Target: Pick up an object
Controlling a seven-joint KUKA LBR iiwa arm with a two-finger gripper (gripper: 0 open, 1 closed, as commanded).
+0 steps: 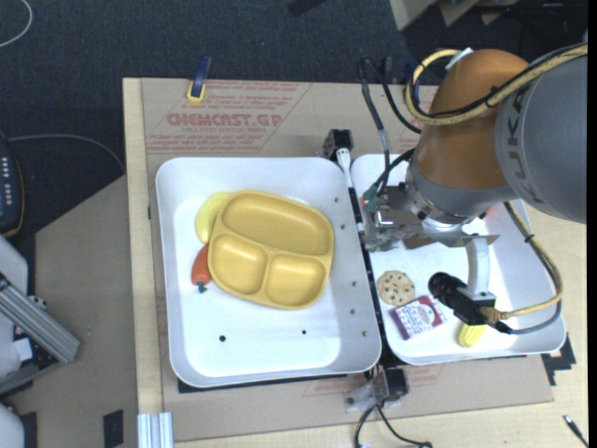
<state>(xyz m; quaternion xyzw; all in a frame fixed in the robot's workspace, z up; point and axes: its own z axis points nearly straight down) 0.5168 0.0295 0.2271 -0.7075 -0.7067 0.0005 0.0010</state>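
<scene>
You can see the gripper [387, 220] hanging low just above the cookie [395, 287] in the right bin [532, 259], likely lined up to grab it, but I cannot tell its state, and the red packet [416, 318] lies just below the cookie.

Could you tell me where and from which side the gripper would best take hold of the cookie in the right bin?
Probably by its rim, from straight above. The cookie lies flat on the right bin floor, so its round edge is the graspable part. The red packet sits close on its lower right, so place the fingers on the other sides.
</scene>
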